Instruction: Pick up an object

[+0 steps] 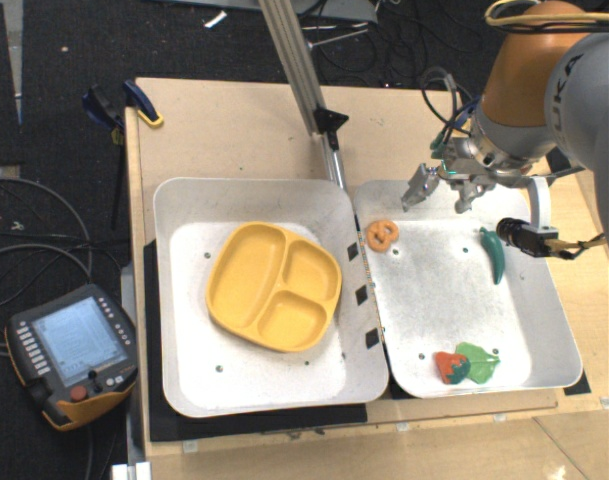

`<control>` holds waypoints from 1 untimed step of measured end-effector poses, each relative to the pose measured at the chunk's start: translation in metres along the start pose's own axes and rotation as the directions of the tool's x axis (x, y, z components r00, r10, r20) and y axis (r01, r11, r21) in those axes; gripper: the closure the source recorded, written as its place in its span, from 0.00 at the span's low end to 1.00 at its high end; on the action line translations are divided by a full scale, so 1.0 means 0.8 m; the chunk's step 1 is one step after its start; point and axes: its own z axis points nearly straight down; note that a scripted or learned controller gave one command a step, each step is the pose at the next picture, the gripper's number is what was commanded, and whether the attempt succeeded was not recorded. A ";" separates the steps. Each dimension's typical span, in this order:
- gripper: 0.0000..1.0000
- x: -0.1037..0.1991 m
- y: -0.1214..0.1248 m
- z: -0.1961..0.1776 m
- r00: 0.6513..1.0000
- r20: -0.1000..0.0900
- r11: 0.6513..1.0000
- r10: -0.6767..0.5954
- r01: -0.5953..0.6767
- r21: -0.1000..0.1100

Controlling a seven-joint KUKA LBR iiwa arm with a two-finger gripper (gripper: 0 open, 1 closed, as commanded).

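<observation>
Two white bins sit side by side on the table (244, 128). Left bin (184, 298): one yellow divided plate (274, 286). Right bin (524, 318): one orange pretzel-shaped toy (382, 234), one teal pepper (494, 253), one red-and-green toy (467, 364), hard to identify. The jaws (442, 190) hang spread and empty at twelve o'clock; the pretzel lies at their eight o'clock.

Open floor mid right bin (454, 298)

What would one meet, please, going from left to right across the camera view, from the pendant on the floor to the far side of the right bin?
Teach pendant → yellow divided plate → orange pretzel-shaped toy → red and green toy → green pepper toy.
</observation>
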 end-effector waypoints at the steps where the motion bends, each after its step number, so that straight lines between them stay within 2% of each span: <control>1: 0.00 0.000 0.000 0.000 1.000 0.000 1.000 0.000 0.000 -0.001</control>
